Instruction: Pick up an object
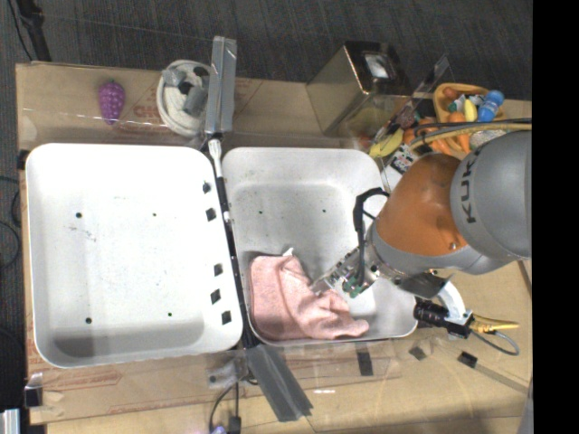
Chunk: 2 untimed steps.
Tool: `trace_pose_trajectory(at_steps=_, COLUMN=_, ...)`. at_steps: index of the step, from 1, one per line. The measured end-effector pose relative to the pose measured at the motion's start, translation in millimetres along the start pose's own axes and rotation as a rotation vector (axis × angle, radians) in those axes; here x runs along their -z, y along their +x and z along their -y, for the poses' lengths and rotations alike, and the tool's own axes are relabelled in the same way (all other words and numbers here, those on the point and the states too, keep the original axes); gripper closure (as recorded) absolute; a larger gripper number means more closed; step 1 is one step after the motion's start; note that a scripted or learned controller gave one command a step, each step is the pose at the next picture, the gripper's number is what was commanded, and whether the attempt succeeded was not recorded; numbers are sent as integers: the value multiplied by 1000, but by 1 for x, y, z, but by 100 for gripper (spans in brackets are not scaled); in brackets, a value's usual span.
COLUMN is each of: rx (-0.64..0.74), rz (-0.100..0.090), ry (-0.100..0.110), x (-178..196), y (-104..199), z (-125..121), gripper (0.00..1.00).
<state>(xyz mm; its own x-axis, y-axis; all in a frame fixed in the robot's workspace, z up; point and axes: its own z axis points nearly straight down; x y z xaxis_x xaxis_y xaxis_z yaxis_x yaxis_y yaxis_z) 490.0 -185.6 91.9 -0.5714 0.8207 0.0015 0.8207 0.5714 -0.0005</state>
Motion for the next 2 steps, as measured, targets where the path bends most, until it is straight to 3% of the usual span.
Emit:
trace_pose_trajectory(at_steps=1, rx=0, rz=0, ry=0, x=0, y=0, z=0, gripper=0)
trace_pose_trajectory(at_steps=2, rx=-37, rz=-3, ry=3, x=-1, y=46, z=-39, gripper=0)
